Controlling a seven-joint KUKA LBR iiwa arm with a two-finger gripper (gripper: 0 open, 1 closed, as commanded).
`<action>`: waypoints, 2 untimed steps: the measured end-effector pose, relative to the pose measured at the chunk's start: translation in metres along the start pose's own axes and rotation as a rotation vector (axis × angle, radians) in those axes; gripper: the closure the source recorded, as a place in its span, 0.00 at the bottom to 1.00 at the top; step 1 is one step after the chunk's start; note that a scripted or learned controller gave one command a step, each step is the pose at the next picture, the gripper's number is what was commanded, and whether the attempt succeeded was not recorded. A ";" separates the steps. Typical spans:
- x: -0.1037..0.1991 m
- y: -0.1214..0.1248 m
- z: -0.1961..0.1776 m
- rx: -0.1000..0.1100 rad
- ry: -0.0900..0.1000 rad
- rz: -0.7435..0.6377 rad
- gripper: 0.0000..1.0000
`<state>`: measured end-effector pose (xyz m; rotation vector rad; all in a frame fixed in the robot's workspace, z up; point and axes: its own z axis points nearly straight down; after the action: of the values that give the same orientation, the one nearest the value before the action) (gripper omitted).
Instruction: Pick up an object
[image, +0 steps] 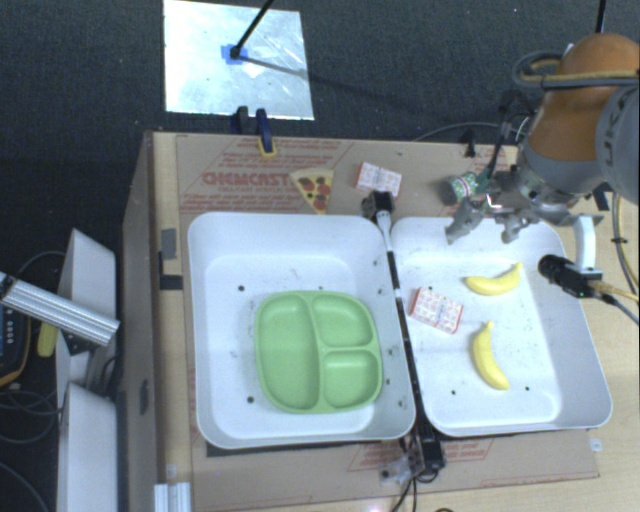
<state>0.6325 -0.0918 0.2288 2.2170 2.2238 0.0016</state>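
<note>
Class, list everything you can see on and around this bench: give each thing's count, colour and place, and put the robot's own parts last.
Bins: two, white, side by side on the bench.
Divided plate: one, green, in the left bin.
Bananas: two, yellow, in the right bin, one above the other.
Small packet: one, red and white, right bin, left of the bananas.
Pizza slice toy: one, yellow and red, on the board behind the left bin.
Card: one, white and red, beside the pizza slice.
Arm: one, grey and orange, upper right.
Gripper: one, open, over the right bin's far edge.
</note>
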 end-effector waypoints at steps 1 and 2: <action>-0.050 -0.041 0.075 0.003 -0.001 0.003 0.00; -0.046 -0.080 0.139 -0.010 0.000 0.001 0.00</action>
<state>0.5530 -0.1384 0.0894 2.2135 2.2171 0.0120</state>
